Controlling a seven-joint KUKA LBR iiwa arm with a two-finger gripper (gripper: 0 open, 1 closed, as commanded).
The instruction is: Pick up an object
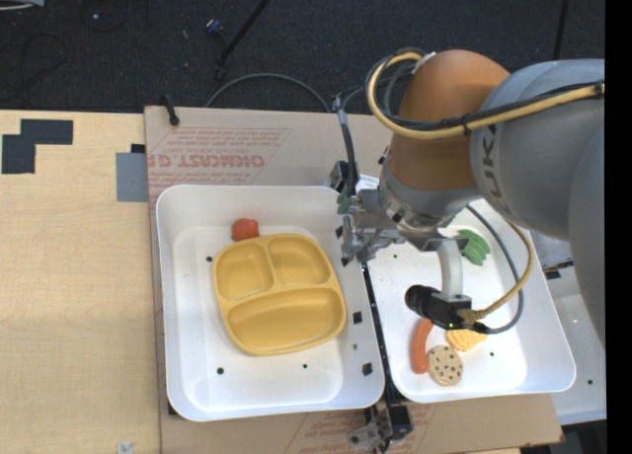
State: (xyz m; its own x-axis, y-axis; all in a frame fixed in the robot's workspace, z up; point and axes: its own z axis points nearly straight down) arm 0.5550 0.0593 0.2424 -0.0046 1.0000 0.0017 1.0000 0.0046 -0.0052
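A wooden bench (69, 294) has a sheet of cardboard (217, 151) on it, and two white bins sit on the cardboard.

The left bin (188, 368) holds a small red ball (245, 229) near its back edge. Just beside the ball is a yellow plate (279, 292) with three parts, lying in the middle.

The gripper (357, 243) hangs over the edge where the two bins meet. I cannot tell if it is apart or together.

The big grey arm (444, 136) covers the back of the right bin (509, 363). Near that bin's front edge lie an orange stick (422, 345), a spotted cookie (445, 365) touching it, and a yellow piece (466, 340). Farther back, a green toy (474, 246) peeks out beside the arm.
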